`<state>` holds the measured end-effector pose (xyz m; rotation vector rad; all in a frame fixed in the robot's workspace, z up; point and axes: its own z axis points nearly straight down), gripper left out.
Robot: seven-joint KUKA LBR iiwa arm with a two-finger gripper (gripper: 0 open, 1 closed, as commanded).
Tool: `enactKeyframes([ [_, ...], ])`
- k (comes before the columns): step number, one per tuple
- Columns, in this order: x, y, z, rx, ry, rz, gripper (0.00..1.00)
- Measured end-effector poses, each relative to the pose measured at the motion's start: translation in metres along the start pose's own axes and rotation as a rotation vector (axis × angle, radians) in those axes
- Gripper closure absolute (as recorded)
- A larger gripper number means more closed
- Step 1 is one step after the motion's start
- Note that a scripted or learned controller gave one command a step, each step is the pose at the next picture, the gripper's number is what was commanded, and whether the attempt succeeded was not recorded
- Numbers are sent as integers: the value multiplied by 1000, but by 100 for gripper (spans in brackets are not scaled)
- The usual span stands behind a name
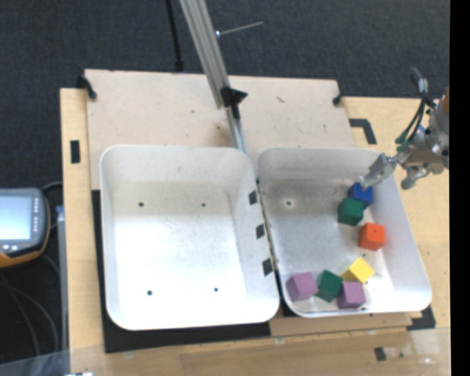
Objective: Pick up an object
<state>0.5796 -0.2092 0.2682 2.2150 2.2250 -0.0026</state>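
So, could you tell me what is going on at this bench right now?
A robot arm reaches in from the right, and its gripper is over the upper right corner of the right bin, right by a blue block. The view does not show any block between its fingers. The other blocks lie in that bin too: a green one, an orange one, a yellow one, and two purple and another green along the near edge.

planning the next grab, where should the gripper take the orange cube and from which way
Judging by its pose, take the orange cube from straight above, across its two flat side faces. It sits apart from the green cube and yellow cube, leaving finger room.
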Motion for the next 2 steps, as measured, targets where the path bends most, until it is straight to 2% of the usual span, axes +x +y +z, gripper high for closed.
enactKeyframes([
  [1, 20, 8, 84, 7, 3, 0, 0],
  [2, 41, -40, 111, 5, 3, 7, 0],
])
